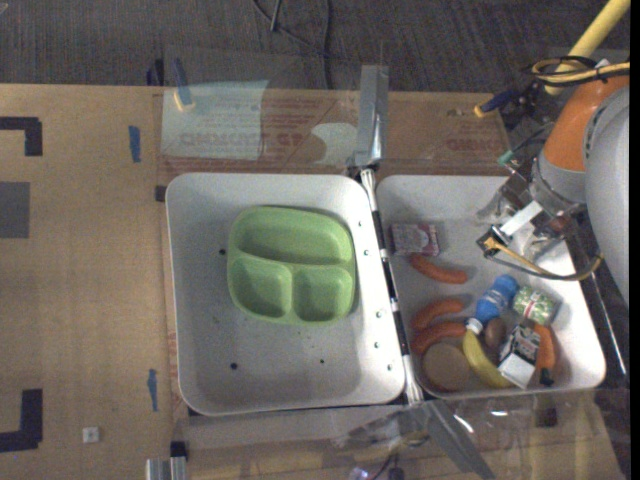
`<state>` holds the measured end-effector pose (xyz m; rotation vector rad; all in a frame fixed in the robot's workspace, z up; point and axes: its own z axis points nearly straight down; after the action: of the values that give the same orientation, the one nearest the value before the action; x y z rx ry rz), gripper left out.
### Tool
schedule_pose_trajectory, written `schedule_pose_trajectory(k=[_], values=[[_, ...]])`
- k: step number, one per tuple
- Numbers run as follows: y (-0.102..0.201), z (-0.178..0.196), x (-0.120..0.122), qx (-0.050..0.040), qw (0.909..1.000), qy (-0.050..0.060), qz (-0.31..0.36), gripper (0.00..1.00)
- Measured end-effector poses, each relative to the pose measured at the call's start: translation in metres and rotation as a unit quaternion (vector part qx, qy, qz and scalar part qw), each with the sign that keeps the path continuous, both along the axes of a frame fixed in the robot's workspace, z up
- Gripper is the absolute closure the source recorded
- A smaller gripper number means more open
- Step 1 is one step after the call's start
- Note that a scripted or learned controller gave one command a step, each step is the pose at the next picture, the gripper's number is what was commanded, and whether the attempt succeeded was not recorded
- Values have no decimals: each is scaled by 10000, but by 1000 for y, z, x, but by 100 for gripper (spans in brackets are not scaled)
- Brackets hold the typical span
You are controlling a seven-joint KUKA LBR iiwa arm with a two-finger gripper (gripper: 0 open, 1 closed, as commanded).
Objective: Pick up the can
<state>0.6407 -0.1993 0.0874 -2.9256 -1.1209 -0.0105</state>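
The can (pixel 535 305) is small, green with a white label, and lies on its side near the right wall of the right bin (pixel 455 200). A blue bottle (pixel 493 303) lies just to its left. My gripper (pixel 506 232) hangs over the upper right part of the same bin, above and a little left of the can, apart from it. Cables and wrist parts clutter its tip. Nothing shows in its grasp.
Around the can lie a carton (pixel 519 354), a banana (pixel 481 359), a brown disc (pixel 446 366), orange sausages (pixel 438 269) and a small pink box (pixel 414 238). The left bin (pixel 200 348) holds a green divided plate (pixel 293 264). The arm's orange band (pixel 575 133) is at right.
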Motion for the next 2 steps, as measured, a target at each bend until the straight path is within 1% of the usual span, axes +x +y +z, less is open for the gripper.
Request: schedule_pose_trajectory(k=[1, 2], values=[[-13, 17, 18, -11, 9912, 48, -1323, 0], [15, 64, -39, -42, 9999, 32, -151, 0]])
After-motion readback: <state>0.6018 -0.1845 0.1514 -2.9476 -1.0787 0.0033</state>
